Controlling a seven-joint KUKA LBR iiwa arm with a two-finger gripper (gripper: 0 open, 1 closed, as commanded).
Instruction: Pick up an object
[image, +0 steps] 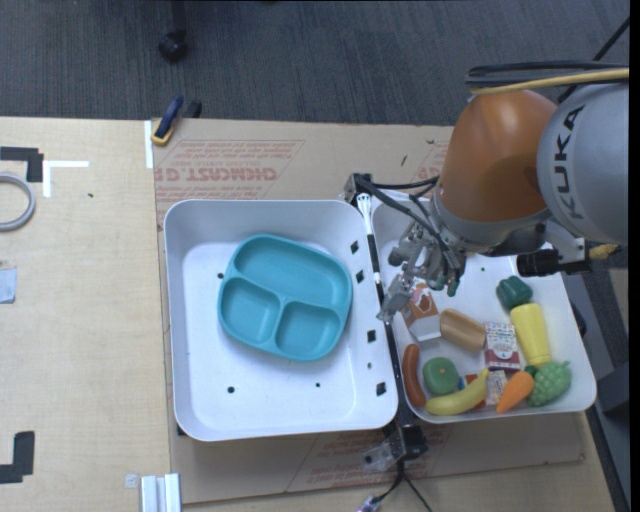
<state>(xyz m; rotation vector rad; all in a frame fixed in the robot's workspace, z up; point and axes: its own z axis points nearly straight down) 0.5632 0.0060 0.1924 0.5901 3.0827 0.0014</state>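
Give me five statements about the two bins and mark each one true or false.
1. A blue divided plate lies in the left bin. True.
2. The banana lies in the left bin. False: it lies in the right bin, near the front edge.
3. The gripper is over the right bin, near the wall between the bins. True.
4. The carrot rests on the blue divided plate. False: it lies in the right bin beside the banana.
5. The toy food is piled in the right bin. True.
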